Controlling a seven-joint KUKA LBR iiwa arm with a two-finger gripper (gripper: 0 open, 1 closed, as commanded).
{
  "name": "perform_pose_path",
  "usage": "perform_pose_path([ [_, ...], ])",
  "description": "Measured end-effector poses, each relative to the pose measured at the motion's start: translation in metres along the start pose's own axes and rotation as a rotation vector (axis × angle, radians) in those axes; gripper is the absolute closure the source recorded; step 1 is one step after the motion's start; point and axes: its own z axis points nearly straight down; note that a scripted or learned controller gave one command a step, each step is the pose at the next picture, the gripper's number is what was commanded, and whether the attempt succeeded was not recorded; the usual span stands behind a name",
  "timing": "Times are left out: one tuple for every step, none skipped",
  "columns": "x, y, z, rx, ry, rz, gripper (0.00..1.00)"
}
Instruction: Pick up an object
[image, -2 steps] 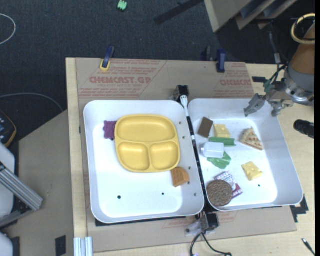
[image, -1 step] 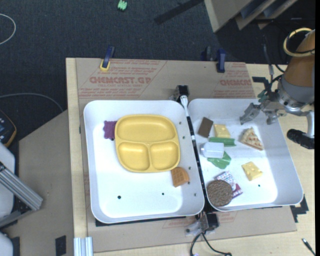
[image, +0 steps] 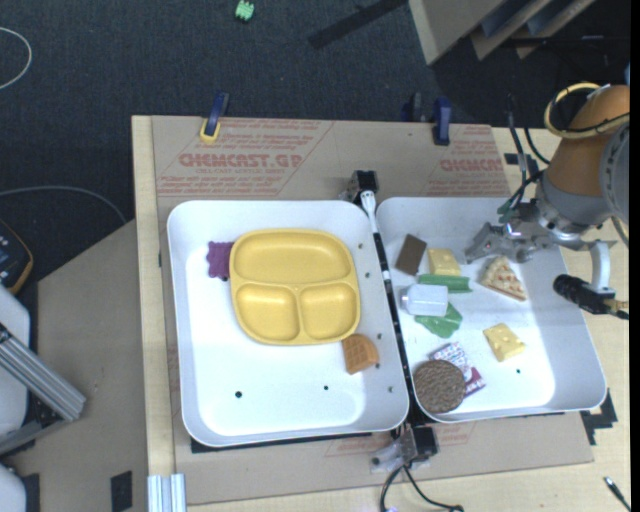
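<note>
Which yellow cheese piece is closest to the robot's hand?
The cheese piece at the far side of the right bin, beside the brown block. It is closer to the gripper than the holey cheese wedge lying nearer the front.

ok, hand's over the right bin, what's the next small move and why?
Probably lower the hand a little toward the pizza slice just below it in the view. The hand hangs over the right bin with nothing seen between its fingers, and the slice lies apart from the other pieces, so it looks like the nearest uncluttered target.
</note>
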Motion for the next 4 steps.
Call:
perform_pose_path([
  [0.0,0.001,-0.013,-0.004,-0.002,-0.001,1.0],
  [-0.01,0.004,-0.067,-0.01,-0.006,0.001,1.0],
  [-0.01,-0.003,-0.115,-0.01,-0.006,0.002,1.0],
  [-0.011,-0.002,-0.144,-0.009,-0.005,0.001,1.0],
])
